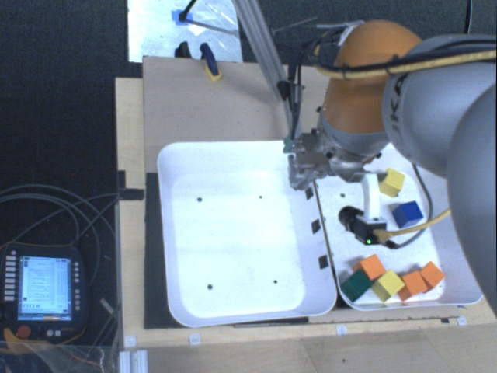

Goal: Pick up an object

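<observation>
Arm (435,92) seen reaching in from right, orange band above wrist; end effector (301,173) positioned over divide between left bin (233,305) and right bin (458,290), near far rims; finger opening cannot be told, and no object seen held. Blocks located in right bin: yellow block (391,183) and blue block (407,213) near wrist; cluster at near edge noted: orange block (373,266), green block (356,285), second yellow block (387,285), two orange blocks (423,278). Teach pendant (43,290) noted at left of bench (202,99).
</observation>
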